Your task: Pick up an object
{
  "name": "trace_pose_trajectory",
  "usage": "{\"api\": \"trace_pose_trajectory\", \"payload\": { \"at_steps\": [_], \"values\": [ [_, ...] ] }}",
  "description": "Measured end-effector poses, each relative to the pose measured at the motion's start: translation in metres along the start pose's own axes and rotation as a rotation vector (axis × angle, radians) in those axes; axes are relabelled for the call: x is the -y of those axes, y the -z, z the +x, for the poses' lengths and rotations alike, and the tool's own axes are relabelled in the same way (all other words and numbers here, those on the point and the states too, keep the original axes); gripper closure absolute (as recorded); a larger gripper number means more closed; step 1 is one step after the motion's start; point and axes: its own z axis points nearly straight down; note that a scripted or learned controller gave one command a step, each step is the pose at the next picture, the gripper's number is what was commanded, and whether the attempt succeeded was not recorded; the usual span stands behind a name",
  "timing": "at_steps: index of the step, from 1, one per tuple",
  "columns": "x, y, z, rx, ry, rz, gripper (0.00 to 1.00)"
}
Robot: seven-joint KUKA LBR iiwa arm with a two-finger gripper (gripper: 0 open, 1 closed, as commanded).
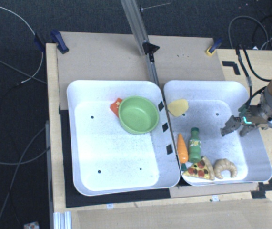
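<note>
My gripper (237, 127) hangs over the right side of the right bin (255, 149), its two dark fingers spread open with nothing between them. To its left and lower down lie a green bottle (195, 146), an orange carrot (182, 148), a pizza slice (200, 170) and a croissant (225, 167), clustered at the bin's front. A pale yellow object (178, 107) rests near the bin's back left corner. The gripper touches none of them.
The left bin (107, 171) holds a green bowl (138, 114) at its back right, with a red-orange item (115, 107) tucked behind it. A metal pole (135, 18) slants down to the gap between the bins. Cables (245, 66) trail at the right.
</note>
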Motion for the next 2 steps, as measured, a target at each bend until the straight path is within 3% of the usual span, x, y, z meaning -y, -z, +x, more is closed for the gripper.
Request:
{"api": "trace_pose_trajectory", "payload": {
  "at_steps": [1,2],
  "values": [
    [-0.001,0.003,0.0,0.001,0.001,-0.005,0.0],
    [-0.004,-0.043,0.006,-0.001,0.0,0.002,0.0]
  ]
}}
